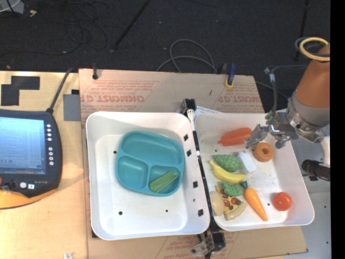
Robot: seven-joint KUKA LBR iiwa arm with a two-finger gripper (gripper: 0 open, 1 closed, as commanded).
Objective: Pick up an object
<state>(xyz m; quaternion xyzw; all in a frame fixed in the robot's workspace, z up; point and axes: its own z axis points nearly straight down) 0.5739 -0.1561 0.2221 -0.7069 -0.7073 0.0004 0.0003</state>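
Arm (315, 88) enters from the right, orange band up, wrist angled down-left. Pincer (268, 135) low, fingers spread apart, holding nothing.

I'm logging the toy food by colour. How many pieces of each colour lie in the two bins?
Green: 3, pickle, two leafy pieces
Orange or red: 3, pepper, carrot, tomato
Yellow: 1, banana
Brown or tan: 2, donut, pizza slice
Total: 9

Even overhead light, bright white bins (108, 220), soft short shadows; dark floor (161, 26) behind; slightly soft focus.
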